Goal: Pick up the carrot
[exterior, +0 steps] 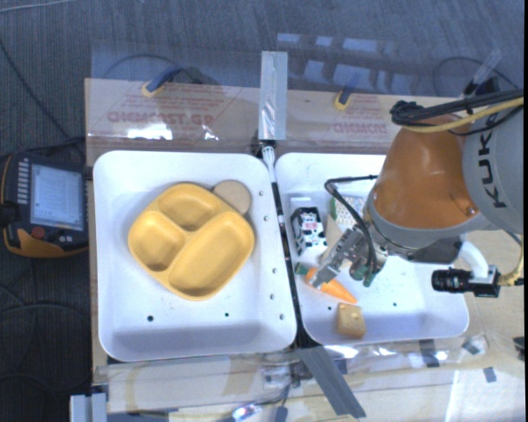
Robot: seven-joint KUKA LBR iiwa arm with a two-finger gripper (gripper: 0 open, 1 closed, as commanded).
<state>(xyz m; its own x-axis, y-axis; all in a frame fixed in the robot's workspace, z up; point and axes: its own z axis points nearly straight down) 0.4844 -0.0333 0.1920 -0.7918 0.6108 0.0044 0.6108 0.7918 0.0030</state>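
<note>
Orange against white plastic, the carrot (333,288) lies in the right bin (422,319), near that bin's left wall and towards its front edge, tilted with its thin end pointing at the front right; the gripper (345,262) hangs directly over its thick end, apparently so that it can close on the carrot from above; whether the fingers are spread or closed cannot be told, since the metal parts blur into one another, and nothing shows the carrot lifted or clamped; by my reading, the pick is not yet made. A tan block of food (350,322) sits just in front of the carrot tip, close enough to be nudged; a small black and white toy (307,228) lies just behind the gripper, by the bin's left wall. The arm (427,187), grey with a broad orange band, reaches in from the right and hides much of the right bin's back and middle. A yellow divided plate (192,240) rests in the left bin (123,323), with a tan round item (235,195) partly tucked behind it; what that item is stays unclear.
</note>
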